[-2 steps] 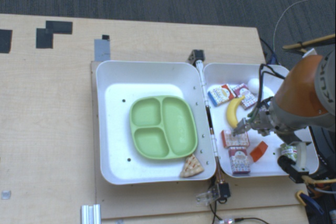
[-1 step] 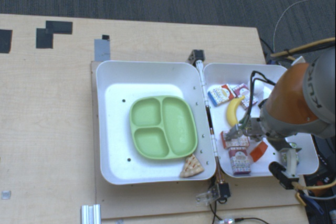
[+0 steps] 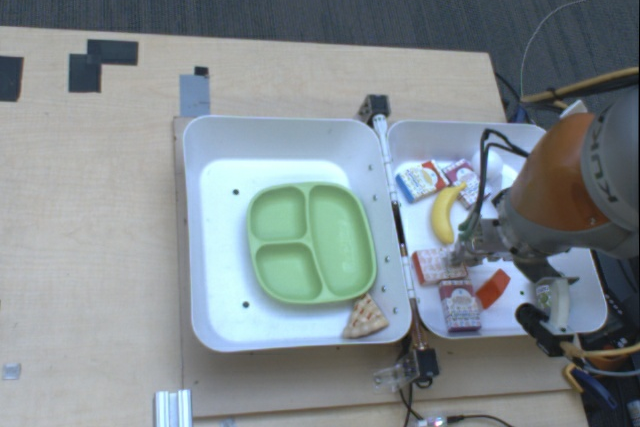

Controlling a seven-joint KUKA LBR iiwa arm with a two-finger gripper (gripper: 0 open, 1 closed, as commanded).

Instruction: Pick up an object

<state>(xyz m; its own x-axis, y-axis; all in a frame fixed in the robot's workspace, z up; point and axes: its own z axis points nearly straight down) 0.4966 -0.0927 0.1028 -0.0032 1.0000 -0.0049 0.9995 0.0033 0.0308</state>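
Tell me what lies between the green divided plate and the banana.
In the camera view, the rims of the two bins meet between the green divided plate and the banana, with bare white bin floor on either side.

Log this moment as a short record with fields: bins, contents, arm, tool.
left bin: green divided plate; pizza slice at its near right corner
right bin: banana, blue-and-white packet, red-and-white packet, two red cartons, small orange piece
arm: reaches in from the right, over the right bin
tool: low beside the banana, above the cartons; grip state unclear
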